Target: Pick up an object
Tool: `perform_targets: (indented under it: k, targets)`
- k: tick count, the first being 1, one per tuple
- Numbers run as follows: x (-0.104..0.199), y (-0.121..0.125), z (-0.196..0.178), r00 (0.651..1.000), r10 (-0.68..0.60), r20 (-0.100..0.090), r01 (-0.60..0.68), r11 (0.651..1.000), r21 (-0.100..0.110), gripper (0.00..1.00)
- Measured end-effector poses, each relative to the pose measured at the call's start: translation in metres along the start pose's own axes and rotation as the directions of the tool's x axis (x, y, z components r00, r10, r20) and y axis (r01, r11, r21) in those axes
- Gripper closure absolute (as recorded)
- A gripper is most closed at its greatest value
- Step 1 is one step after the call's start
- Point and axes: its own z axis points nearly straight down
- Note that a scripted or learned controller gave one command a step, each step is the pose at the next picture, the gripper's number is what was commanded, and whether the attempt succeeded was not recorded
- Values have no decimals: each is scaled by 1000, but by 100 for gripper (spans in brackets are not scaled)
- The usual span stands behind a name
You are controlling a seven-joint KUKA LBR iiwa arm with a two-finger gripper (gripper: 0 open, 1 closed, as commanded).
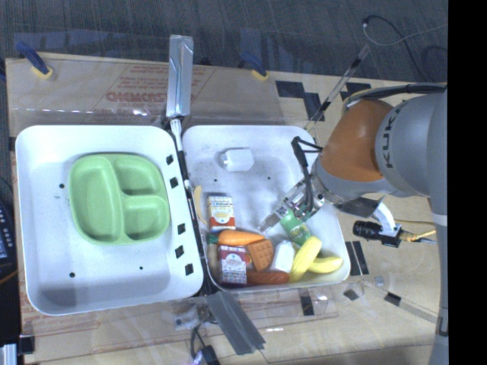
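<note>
From my remote station I logged the bench [91, 333] with two white bins side by side: the left bin [38, 204] carried a green divided tray [118, 198], the right bin [266, 139] carried the clutter. The arm [403, 147] reached in from the right, its orange band above the wrist, and the gripper [288, 213] sat low over the right-hand part of the right bin. I could not tell whether its fingers were apart or together; the tips merged with a small green-and-white item [294, 223] directly beneath them, and I would not record that as a hold. Relation that mattered: the pile lay below and to the left of the gripper, toward the near wall. The banana [312, 257] lay just beyond the green item, its long axis running diagonally toward the bin's near right corner. The carrot [240, 238] lay crosswise further left, beside a small orange-labelled box [221, 211]. A white block [237, 159] sat well apart near the far wall. My judgement: the nearest candidate was the green item, needing almost no lateral travel.
</note>
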Motion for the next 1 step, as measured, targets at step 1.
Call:
perform_targets:
  k: [1]
  targets:
    - [0,0,-10,1000,-5,-1,5,1000,1,100]
